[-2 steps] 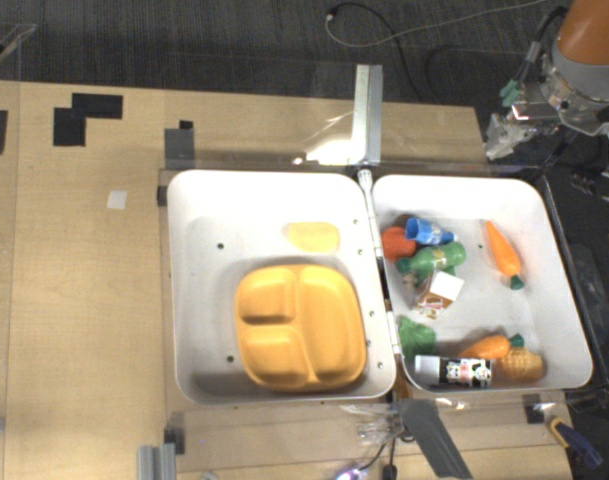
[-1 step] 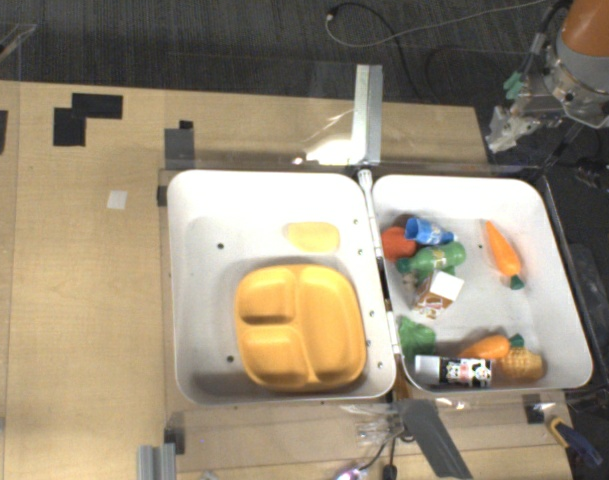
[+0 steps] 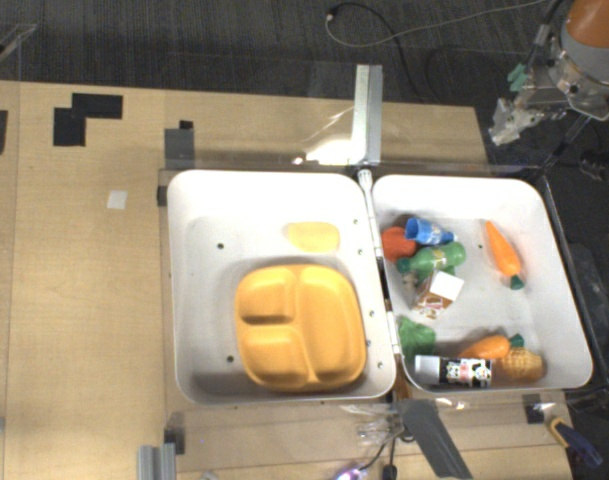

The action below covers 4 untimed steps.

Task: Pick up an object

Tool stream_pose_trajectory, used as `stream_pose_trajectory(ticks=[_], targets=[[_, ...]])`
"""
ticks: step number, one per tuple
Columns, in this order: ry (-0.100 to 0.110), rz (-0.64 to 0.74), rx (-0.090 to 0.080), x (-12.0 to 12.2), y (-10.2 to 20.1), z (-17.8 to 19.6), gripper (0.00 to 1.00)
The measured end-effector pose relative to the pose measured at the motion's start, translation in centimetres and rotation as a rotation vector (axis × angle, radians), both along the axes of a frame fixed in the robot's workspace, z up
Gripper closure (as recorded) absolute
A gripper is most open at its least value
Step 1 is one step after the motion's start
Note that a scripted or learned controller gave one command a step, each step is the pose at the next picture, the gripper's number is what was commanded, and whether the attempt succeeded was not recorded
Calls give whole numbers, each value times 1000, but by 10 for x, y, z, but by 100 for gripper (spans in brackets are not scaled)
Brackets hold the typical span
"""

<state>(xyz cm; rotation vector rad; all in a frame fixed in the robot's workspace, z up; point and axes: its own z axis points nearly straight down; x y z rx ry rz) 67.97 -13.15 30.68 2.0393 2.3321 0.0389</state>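
A: Where is the gripper (image 3: 511, 118)?
B: Top right, beyond the right bin (image 3: 554, 268), over dark floor; how it is set, I cannot tell.
A: And the things?
B: A carrot (image 3: 502, 251) lies in that bin; a yellow tray (image 3: 299, 323) fills the left bin (image 3: 199, 268) on the wooden desk (image 3: 74, 318).

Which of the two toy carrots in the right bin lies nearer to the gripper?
The carrot by the right bin's far right wall, alone, lies nearer the gripper. The other carrot lies at the near edge beside a black-and-white bottle.
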Motion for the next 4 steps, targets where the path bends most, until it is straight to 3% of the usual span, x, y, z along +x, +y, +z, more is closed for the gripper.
stream_pose_trajectory(ticks=[2,3,4], targets=[[-16,9,-4,3,1,27,100],[44,152,4,-10,-51,-12,100],[41,383,-4,-33,-74,13,100]])
